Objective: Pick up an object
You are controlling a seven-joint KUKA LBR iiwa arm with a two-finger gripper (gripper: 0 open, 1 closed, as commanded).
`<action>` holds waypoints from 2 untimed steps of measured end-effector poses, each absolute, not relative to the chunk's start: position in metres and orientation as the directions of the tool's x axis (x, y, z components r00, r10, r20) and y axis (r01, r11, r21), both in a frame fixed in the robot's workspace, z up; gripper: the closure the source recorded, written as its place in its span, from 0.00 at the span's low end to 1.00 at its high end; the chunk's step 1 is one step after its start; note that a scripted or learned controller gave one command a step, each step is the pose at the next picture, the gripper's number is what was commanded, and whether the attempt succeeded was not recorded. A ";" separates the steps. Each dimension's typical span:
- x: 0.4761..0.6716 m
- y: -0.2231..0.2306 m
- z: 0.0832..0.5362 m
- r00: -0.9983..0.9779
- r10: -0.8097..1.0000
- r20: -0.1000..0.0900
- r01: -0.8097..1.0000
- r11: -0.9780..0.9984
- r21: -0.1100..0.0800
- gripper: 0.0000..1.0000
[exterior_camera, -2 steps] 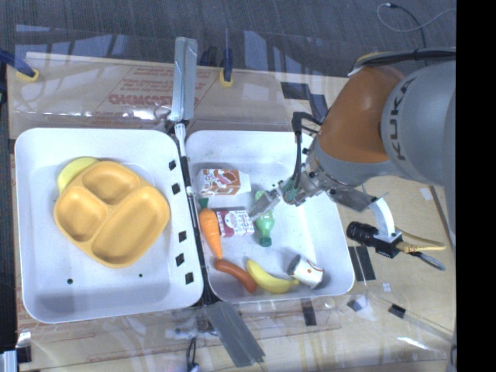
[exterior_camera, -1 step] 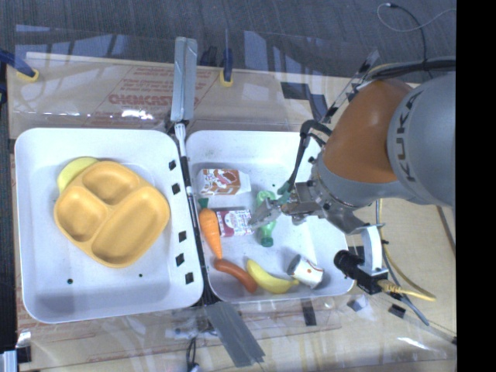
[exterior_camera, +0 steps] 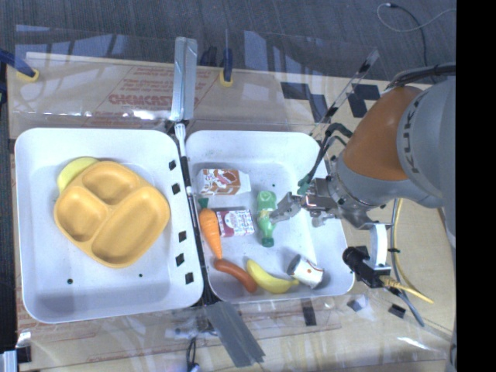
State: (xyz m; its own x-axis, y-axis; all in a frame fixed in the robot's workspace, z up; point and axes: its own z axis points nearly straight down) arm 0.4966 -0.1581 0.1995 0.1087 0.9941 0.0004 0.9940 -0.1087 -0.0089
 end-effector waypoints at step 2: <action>0.517 -0.170 0.120 -0.041 0.999 0.003 0.999 0.041 -0.010 0.00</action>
